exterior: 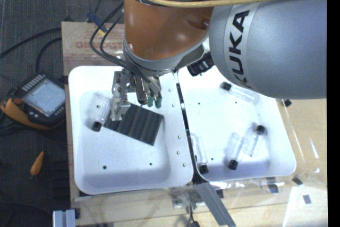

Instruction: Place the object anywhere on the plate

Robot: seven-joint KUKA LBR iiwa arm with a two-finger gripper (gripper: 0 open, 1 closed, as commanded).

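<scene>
Gripper [133,98]: your claw hangs over the left bin [90,173], grip state cannot be told | Object: clear vial [98,112] beside dark ribbed plate [134,124], off it.

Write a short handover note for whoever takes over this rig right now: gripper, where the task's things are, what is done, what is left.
Gripper: low in the left bin, at the upper left corner of the dark ribbed plate; its fingers hide their grip.
Things: one clear vial with a black cap lies left of the plate, beside the gripper. Four more vials lie in the right bin.
Done: nothing lies on the plate.
Left: get a vial onto the plate and release it.
</scene>
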